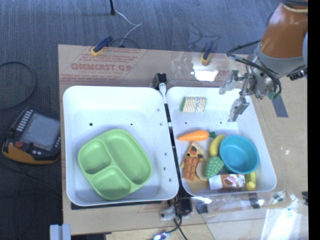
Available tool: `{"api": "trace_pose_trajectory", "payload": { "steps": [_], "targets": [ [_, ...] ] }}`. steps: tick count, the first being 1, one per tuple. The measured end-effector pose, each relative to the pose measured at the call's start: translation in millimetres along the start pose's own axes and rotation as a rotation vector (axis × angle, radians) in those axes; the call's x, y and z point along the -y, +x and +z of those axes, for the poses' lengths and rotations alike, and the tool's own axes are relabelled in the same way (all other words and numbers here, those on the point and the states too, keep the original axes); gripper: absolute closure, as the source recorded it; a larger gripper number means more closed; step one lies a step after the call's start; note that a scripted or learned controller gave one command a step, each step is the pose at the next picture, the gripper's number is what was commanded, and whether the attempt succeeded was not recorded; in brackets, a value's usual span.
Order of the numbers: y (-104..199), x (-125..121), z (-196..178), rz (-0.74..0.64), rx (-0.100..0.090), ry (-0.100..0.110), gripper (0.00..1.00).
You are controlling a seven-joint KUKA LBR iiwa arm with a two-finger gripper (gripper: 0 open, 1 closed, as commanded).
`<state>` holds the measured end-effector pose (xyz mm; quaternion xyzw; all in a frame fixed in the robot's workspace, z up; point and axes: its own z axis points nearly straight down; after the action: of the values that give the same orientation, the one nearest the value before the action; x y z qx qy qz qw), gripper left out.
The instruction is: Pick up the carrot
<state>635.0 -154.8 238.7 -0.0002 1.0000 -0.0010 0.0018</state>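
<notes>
The carrot (194,135), orange with a green tip, lies on its side in the middle of the right bin (175,134), near the bin's left wall. My gripper (237,96) hangs over the bin's far right part, up and to the right of the carrot and well apart from it. Its fingers (239,108) are spread, with nothing between them.
Crowded in the right bin's near half are a blue bowl (239,154), a banana (216,145), a pizza slice (191,162), a green bumpy toy (214,167) and a bottle (227,182). A small yellow-green sponge (194,104) lies at the far end. The left bin holds a green divided plate (114,163).
</notes>
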Motion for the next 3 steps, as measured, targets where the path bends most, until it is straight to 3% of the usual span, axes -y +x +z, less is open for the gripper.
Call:
{"api": "trace_pose_trajectory", "payload": {
  "steps": [1,2,3],
  "targets": [
    [5,-41,140,0.257,0.008,0.001,0.00],
    [45,-37,147,0.556,0.015,-0.005,0.00],
    [18,-57,147,0.682,0.012,-0.001,0.00]
  ]
}}
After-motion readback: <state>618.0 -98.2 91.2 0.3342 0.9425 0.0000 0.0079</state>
